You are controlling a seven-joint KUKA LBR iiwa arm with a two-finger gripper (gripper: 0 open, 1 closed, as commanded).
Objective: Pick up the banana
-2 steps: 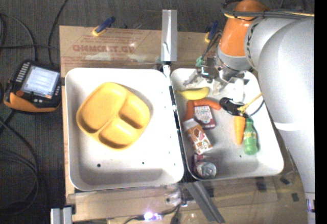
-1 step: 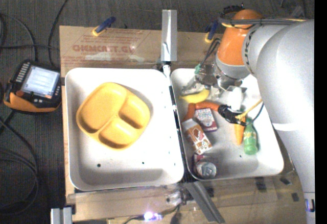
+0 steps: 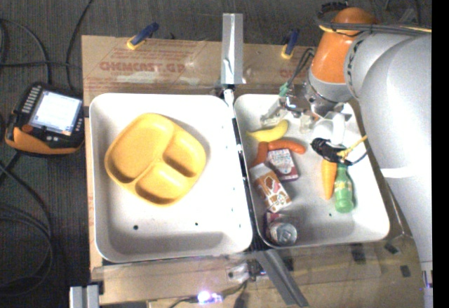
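- The arm (image 3: 393, 89), smooth glossy grey with an orange band (image 3: 335, 61) above the wrist, reaches in from the right and bends down over the back of the right bin.
- The bench (image 3: 161, 68) is a flat brown board with faded red lettering, clamped at its back edge by two blue and yellow clips.
- The left bin (image 3: 119, 229) is a shallow white tray with rounded corners. It carries a yellow plastic plate (image 3: 156, 158), rounded and divided into three compartments, its surface smooth and matte.
- The right bin (image 3: 365, 226), of the same white shape, touches the left one along a dark seam.
- The claw (image 3: 291, 109) is metallic, with wires around it, low over the back left part of the right bin. I cannot tell if it is released or clenched.
- The banana (image 3: 269, 133), a curved yellow piece, lies in the right bin just below and left of the claw.
- Just in front of the banana lies a reddish sausage shape (image 3: 280, 149), and a small dark packet (image 3: 283, 163).
- A printed carton (image 3: 273, 191) lies further forward, and a shiny crumpled can (image 3: 283, 232) near the front wall.
- To the right stand out an orange carrot (image 3: 327, 179) and a green bottle (image 3: 343, 194), side by side.
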